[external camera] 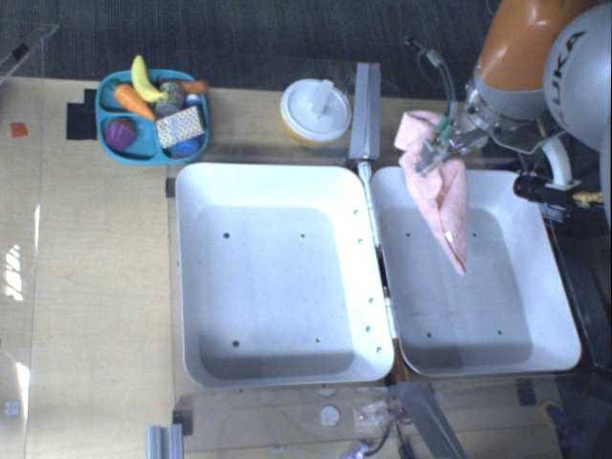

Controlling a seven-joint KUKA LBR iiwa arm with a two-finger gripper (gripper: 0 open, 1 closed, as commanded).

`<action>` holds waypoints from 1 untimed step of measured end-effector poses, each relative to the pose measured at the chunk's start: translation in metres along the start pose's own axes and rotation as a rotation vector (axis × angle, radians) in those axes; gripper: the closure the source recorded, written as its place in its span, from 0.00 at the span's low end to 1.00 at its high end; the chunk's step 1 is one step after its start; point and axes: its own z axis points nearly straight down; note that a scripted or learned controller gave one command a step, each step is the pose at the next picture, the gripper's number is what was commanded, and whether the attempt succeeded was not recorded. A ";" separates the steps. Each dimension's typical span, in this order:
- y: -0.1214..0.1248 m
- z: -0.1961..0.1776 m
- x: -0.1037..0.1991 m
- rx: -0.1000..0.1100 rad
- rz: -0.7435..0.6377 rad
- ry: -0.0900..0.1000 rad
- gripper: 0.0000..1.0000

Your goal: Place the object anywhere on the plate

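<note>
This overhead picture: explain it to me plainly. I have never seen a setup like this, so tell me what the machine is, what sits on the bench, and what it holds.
One camera looks down at a slant on a bench. The grey arm with an orange band, reaching in from the right, is a robot; its gripper pinches a pink cloth, which hangs above the right white bin. The left white bin sits beside it. Behind the bins stand a blue tray of toy food and a yellow bowl with a white lid.
</note>
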 end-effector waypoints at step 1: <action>0.004 0.006 0.057 0.002 -0.405 0.004 1.00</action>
